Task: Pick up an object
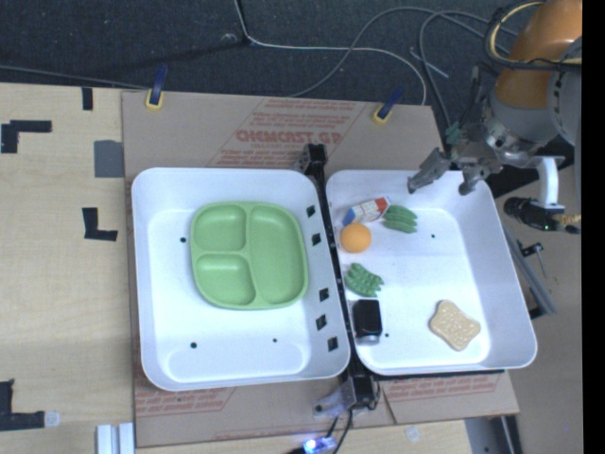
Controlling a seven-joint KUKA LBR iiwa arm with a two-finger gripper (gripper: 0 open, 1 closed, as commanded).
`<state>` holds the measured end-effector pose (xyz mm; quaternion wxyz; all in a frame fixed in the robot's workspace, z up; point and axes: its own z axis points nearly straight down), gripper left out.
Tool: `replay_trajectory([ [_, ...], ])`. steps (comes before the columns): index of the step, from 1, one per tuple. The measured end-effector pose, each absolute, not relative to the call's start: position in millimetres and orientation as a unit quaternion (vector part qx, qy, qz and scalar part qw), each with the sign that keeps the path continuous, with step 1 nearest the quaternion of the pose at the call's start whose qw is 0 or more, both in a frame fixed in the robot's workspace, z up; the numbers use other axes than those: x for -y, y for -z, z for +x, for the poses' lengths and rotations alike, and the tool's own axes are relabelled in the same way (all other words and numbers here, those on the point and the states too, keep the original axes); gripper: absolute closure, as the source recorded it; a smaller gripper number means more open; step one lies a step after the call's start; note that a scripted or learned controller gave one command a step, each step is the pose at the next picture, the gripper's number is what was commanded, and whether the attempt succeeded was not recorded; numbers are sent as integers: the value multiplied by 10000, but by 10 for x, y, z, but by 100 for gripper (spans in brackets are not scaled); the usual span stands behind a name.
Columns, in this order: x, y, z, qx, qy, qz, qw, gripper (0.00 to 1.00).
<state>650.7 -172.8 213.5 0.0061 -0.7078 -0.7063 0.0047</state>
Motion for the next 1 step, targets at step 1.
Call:
replay_trajectory([
  [1, 1724, -2225, 6537, 7076, -6, -7066, 3, 0],
])
